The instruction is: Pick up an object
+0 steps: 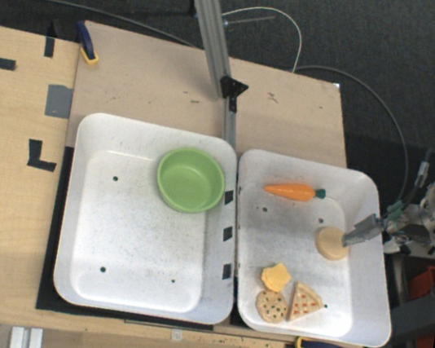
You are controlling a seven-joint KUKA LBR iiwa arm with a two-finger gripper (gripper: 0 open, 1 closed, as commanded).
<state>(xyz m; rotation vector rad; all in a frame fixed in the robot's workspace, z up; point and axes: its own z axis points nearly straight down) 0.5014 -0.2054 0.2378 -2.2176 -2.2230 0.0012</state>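
**Claw at the right bin's edge, beside a tan disc**

The claw reaches in from the right, over the right bin, its grey tip just touching or overlapping a tan round disc. Whether it is open or closed cannot be told, and nothing is clearly in its hold. Farther up in the same bin lies an orange carrot. Near the front rim sit a yellow piece, a round cookie and a pizza slice, close together. The left bin holds a green bowl at its upper right corner.
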